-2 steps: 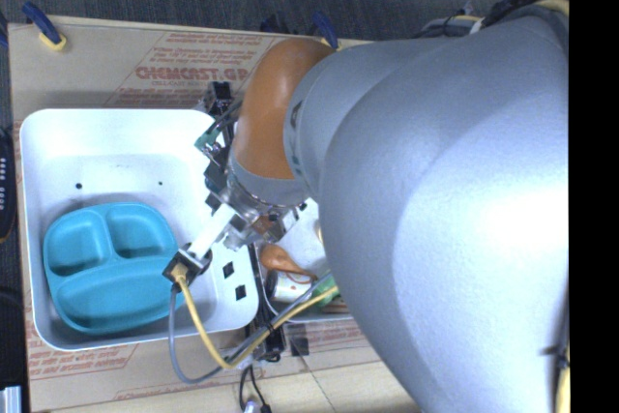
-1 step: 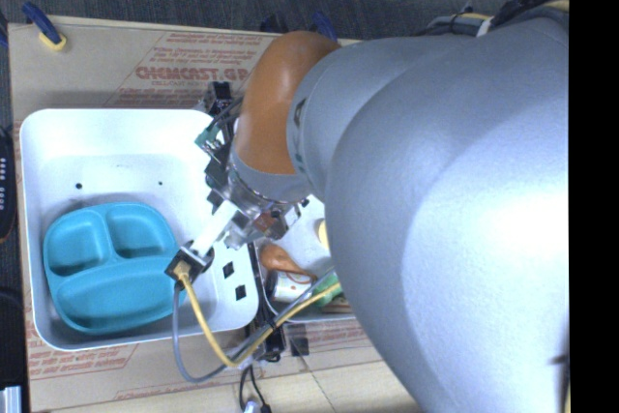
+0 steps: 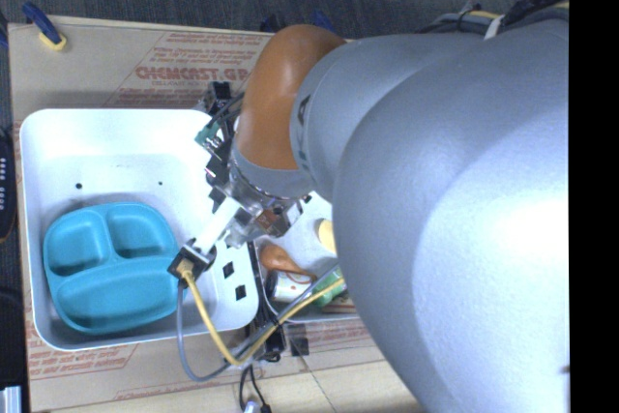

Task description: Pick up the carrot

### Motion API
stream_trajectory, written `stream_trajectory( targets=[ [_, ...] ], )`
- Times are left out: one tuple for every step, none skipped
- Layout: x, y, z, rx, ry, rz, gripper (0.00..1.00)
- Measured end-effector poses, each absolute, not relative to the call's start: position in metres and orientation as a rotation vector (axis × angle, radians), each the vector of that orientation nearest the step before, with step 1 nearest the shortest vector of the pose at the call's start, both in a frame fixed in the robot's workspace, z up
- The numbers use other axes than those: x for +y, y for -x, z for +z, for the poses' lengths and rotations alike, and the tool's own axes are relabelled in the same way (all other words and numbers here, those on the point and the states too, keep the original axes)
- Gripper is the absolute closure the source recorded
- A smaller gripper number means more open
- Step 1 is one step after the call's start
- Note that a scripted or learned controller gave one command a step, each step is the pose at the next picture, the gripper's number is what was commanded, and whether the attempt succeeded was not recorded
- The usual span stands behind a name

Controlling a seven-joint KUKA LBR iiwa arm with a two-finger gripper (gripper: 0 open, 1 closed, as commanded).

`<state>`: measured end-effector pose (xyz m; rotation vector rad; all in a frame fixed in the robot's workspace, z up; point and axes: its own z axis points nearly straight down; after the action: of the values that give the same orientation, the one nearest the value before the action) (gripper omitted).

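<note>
Jaws (image 3: 259, 225) masked by the wrist, state unclear; carrot (image 3: 278, 257) half hidden beneath the arm.

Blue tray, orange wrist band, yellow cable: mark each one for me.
blue tray (image 3: 108, 268), camera view, on the ridge where its compartments meet.
orange band (image 3: 276, 106), camera view, on the middle of its curved face above the wrist.
yellow cable (image 3: 205, 317), camera view, on the stretch running down from the black plug.

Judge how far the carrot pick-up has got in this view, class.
Done: the arm has reached over the bins, wrist low above the right bin. In hand: nothing I can confirm; an orange item, possibly the carrot, lies in that bin beneath the wrist. Left: grasping and lifting. The blue tray sits in the left bin.
</note>
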<state>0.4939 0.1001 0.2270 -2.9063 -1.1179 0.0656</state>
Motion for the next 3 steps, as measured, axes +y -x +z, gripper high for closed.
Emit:
stream_trajectory(
  targets=[
    [0.16,-0.474,0.223,-1.186,2.904,0.017,1.0],
    [0.191,-0.474,0.191,-1.669,2.655,0.02,1.0],
    [0.218,-0.474,0.194,-2.202,2.234,0.018,1.0]
  ],
)
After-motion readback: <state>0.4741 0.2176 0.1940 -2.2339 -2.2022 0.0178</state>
